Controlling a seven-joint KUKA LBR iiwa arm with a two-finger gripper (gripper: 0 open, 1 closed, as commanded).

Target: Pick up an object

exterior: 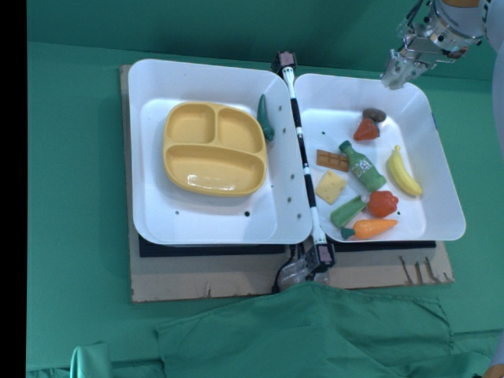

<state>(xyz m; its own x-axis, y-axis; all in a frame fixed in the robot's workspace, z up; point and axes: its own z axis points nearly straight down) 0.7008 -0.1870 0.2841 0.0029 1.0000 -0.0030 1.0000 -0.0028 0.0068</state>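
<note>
Metallic and pale, the tool (399, 72) hangs over the far corner of the right bin (441, 203), beyond the toys; whether it is released or clenched cannot be told. Nearest in that glossy white bin lie a tapered orange carrot (373, 227) and a green cucumber (349, 210), with a squat red pepper (383, 203) just behind. Farther back sit a flat yellow cheese wedge (330, 187), a green bottle (362, 166) lying aslant, a curved yellow banana (404, 173) and a brown ridged chocolate bar (332, 161). Beyond them — a red strawberry (365, 131) touching a dark rounded piece (374, 115). In the left bin (157, 219), a smooth yellow divided plate (213, 148); beside it a slim dark-green vegetable (265, 118). Wrinkled green cloth (71, 211) covers the desk.
</note>
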